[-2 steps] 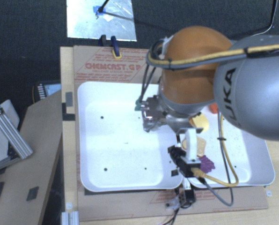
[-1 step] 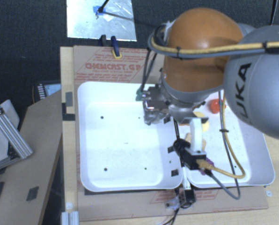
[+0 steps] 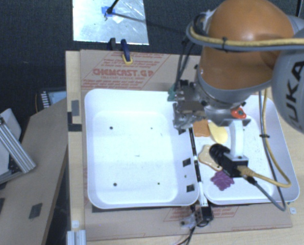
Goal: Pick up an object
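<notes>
Closest to the camera, a small purple thing (image 3: 223, 179) lies in the right bin (image 3: 282, 152), next to a black part with a yellow cable. Just behind it sit a tan piece (image 3: 208, 157), a yellow piece (image 3: 219, 133) and an orange piece (image 3: 201, 129), all close together. The jaws (image 3: 185, 117) hang over the strip between the two bins, and I cannot tell if they are open or shut, or holding anything. They could come down on the bin edge and miss. The left bin (image 3: 134, 147) is behind that.

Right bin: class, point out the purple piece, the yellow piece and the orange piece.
purple piece (image 3: 222, 179), camera view, its middle
yellow piece (image 3: 219, 133), camera view, its visible face
orange piece (image 3: 201, 130), camera view, its visible part
</notes>
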Controlling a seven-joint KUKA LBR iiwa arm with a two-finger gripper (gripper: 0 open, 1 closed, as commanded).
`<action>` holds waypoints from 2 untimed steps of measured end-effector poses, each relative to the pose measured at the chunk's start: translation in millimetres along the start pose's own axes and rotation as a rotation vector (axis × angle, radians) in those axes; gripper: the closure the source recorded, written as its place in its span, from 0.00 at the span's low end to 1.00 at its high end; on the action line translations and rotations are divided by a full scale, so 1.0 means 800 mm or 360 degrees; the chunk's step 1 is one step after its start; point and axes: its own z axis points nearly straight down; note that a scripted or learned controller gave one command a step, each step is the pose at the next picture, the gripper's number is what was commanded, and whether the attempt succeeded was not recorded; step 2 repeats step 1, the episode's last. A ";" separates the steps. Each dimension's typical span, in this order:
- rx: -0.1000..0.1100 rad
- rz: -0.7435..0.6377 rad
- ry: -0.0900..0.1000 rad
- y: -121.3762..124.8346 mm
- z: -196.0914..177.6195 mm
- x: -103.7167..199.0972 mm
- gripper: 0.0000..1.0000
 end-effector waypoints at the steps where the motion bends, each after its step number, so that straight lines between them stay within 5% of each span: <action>1: -0.0018 -0.0011 0.0008 0.000 -0.160 0.019 1.00; 2: -0.0018 -0.0011 0.0008 0.000 -0.160 0.019 1.00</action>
